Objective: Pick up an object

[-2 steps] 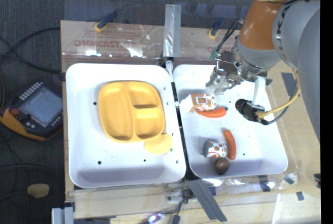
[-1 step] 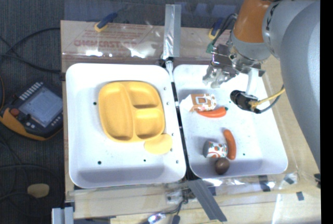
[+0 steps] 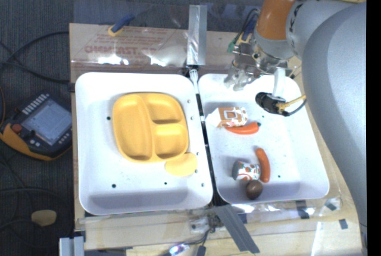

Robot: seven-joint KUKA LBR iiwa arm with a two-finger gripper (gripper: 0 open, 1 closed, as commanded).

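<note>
Bench front: clamps and metal brackets (image 3: 235, 231) line the near edge, below the two white bins.
Right bin, near corner: a dark brown ball (image 3: 254, 189) sits close to the front wall of the right bin (image 3: 309, 189), touching a small white-and-orange cup (image 3: 245, 171) just behind it.
Sausage: a red-orange sausage (image 3: 263, 164) lies beside the cup, its long axis running near to far, slightly tilted, one end toward the ball.
Handling: it looks light, smooth and rounded, likely to roll or slip; a grip across its middle, fingers square to the long axis, seems the safest hold.
Mid bin: a second red piece, a pepper (image 3: 244, 128), lies crosswise, left to right, touching a white-and-orange box (image 3: 232, 115) just behind it.
Left bin: a yellow divided tray (image 3: 149, 127) fills the centre of the left bin (image 3: 95, 147), with a pale yellow disc (image 3: 180, 164) at its near right corner.
Far end: the end effector (image 3: 238, 81) hangs over the right bin's far left corner, well apart from the sausage, carrying nothing; its fingers point down with a narrow gap between them.
Beyond: a taped plastic sheet (image 3: 137, 40) covers the far bench.
</note>
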